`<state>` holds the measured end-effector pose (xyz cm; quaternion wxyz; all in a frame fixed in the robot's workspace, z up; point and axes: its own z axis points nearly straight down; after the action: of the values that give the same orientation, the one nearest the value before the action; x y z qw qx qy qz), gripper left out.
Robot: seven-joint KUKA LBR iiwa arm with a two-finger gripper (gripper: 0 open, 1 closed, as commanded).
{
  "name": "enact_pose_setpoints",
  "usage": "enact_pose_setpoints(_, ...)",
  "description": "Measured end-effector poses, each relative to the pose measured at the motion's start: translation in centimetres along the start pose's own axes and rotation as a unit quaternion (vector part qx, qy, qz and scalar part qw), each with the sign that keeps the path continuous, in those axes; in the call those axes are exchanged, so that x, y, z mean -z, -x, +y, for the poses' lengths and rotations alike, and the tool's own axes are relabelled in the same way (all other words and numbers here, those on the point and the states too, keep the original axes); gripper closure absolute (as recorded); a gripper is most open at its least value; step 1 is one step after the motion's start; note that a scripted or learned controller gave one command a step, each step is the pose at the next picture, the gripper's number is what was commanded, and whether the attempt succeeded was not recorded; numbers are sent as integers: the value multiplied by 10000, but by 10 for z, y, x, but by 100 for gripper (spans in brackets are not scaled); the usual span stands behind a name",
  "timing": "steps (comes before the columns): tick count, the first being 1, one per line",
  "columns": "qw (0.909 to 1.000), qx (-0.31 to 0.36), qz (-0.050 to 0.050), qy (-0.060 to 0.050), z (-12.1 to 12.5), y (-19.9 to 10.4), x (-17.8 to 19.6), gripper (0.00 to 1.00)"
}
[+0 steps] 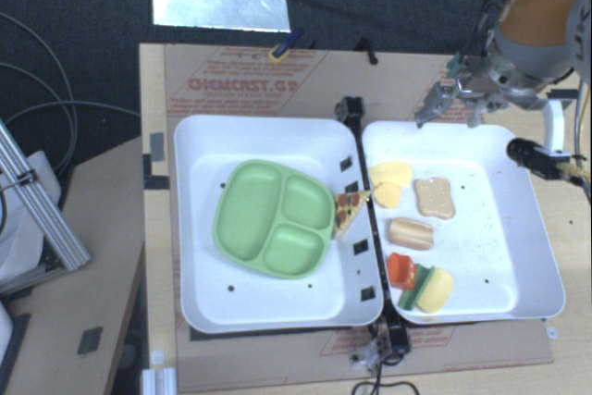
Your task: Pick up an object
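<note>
Right bin [527,227]: holds toy foods, clustered twd left wall.
- Bread slice [434,197]: flat, far-centre; likely stiff, light; long axis near-far.
- Hot dog [412,233]: just near of bread; long axis left-right; probably light, smooth plastic, may roll; best grip across short width, mid-length.
- Yellow pieces [389,179], veg cluster [421,282]: by divider, awkward.

Left bin [199,153]: green tray [273,219], pizza slice [348,210] at its right edge.

Gripper [451,106]: above far rim of right bin, nothing held; open/closed – cannot tell.
</note>
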<state>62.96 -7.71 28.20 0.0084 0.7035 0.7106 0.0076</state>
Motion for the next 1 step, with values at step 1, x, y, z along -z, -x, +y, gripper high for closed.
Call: enact_pose_setpoints(1,9999,-46,12,-145,-19,-4,-103,0)
